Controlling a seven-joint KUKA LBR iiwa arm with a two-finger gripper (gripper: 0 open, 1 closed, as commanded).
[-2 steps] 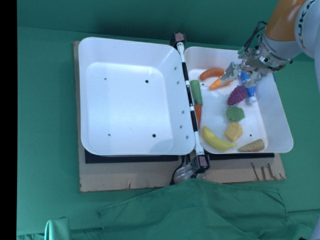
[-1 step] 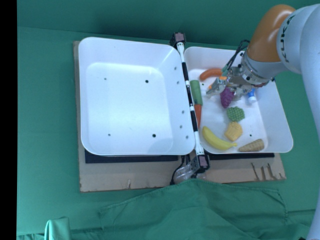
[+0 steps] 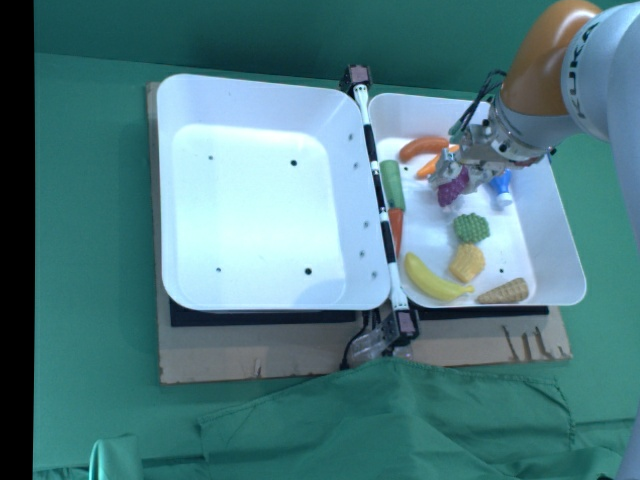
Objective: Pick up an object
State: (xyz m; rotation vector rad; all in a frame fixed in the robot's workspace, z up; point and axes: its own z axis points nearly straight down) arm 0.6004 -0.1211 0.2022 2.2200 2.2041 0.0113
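On the green surface (image 3: 90, 268), the right bin (image 3: 560, 258) holds, nearest, a yellow banana (image 3: 435, 280) and a tan cone-like piece (image 3: 503, 291), then a yellow lumpy fruit (image 3: 467, 262), a green lumpy fruit (image 3: 471, 228), and along its left wall a carrot (image 3: 396, 230) and cucumber (image 3: 392, 183). Farther back lie a blue and white piece (image 3: 503, 190) and an orange sausage shape (image 3: 423, 147). The gripper (image 3: 456, 181) hangs there, its jaws clenched on a purple grape bunch (image 3: 452, 187), knobbly and dark; the left bin (image 3: 250, 198) sits beside.
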